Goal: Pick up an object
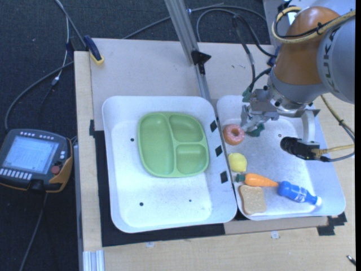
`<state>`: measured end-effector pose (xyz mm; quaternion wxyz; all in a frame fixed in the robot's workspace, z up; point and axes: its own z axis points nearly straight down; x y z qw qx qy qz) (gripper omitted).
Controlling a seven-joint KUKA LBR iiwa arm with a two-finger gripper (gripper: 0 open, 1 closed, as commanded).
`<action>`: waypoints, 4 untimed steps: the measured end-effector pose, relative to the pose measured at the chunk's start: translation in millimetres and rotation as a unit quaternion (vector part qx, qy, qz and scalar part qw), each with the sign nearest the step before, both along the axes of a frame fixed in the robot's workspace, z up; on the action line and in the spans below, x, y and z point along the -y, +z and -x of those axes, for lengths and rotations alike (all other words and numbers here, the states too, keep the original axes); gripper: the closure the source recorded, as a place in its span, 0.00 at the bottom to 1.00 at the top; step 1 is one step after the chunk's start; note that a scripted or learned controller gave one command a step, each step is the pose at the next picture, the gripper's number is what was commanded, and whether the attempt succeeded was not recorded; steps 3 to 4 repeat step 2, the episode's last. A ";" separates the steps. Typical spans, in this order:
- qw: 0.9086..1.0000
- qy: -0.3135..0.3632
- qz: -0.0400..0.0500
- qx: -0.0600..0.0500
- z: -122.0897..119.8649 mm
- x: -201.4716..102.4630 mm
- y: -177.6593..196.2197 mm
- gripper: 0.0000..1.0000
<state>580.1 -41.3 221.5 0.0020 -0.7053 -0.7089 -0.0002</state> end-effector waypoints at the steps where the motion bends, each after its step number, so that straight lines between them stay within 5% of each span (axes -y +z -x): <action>1: 1.000 0.000 0.000 0.000 17.0 -48.2 4.6 1.00; 2: 1.000 0.001 0.000 0.002 15.5 -104.8 12.3 1.00; 4: 1.000 0.001 0.000 0.002 15.5 -104.8 12.3 1.00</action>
